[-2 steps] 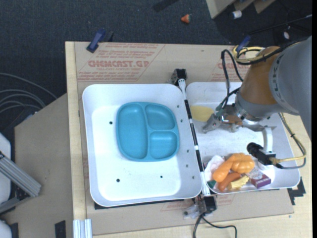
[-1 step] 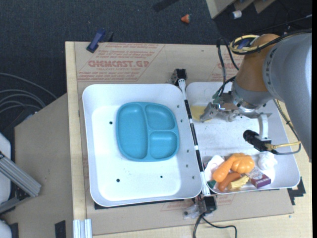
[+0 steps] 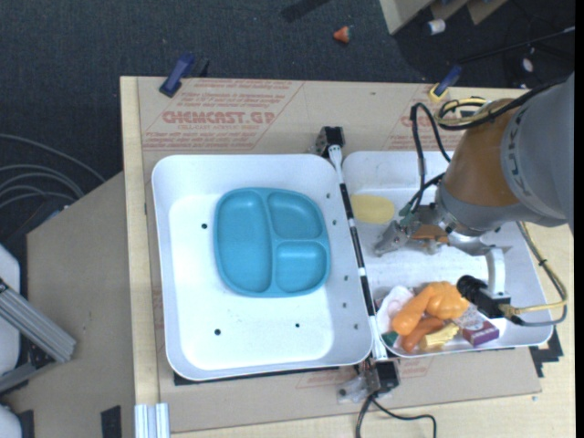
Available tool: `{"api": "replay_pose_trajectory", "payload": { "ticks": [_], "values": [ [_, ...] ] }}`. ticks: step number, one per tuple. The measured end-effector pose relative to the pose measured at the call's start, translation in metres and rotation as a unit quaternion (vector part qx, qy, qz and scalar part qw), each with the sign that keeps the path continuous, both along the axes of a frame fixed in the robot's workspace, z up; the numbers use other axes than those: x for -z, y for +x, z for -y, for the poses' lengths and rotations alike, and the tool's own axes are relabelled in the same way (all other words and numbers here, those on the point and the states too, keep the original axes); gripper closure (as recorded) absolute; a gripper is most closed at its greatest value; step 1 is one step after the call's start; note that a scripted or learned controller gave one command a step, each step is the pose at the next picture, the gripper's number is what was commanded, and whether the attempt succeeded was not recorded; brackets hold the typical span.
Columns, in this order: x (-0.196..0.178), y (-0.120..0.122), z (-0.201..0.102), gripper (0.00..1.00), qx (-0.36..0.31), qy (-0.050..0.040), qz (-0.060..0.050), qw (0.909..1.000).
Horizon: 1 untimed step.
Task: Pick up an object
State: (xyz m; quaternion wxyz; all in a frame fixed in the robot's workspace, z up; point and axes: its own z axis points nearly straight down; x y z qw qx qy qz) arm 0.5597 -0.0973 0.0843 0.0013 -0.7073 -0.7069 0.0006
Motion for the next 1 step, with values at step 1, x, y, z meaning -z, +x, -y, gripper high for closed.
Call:
{"api": "replay_pose_trajectory", "payload": {
  "ticks": [1],
  "values": [
    [-0.0005,0.0477,-0.0029,0.0,-0.001,-0.0005,0.001,1.0]
  ]
}}
